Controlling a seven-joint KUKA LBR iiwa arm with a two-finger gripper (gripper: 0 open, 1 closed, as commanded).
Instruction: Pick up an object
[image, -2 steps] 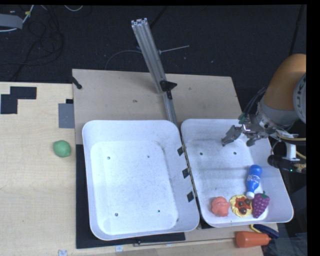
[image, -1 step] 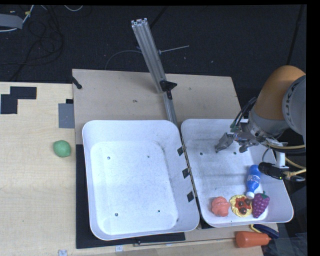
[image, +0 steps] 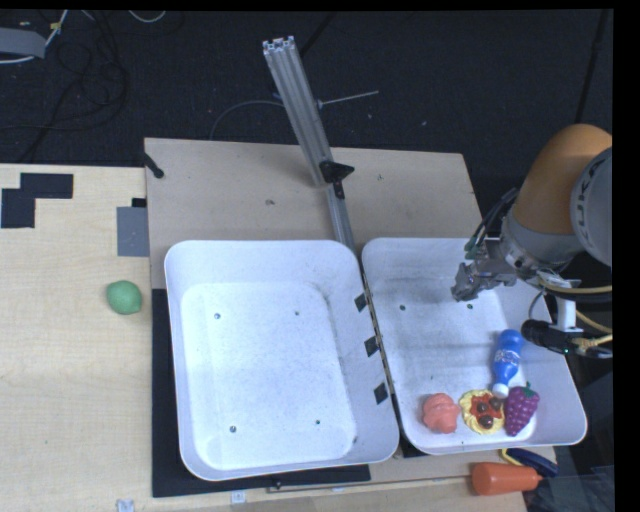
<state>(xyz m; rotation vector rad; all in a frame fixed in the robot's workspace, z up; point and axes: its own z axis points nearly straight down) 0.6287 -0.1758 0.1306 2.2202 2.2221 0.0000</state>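
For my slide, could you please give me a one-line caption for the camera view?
Gripper hovering in the right bin, away from the bottle, grapes and other toys clustered at its near corner.

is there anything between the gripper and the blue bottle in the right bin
No. In the camera view the stretch between the gripper and the blue bottle is bare white floor of the right bin.

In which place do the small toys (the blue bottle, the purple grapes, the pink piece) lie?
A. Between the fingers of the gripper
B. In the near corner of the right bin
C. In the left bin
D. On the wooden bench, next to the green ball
B: the blue bottle, purple grapes and pink piece lie clustered in the right bin, at its near corner.
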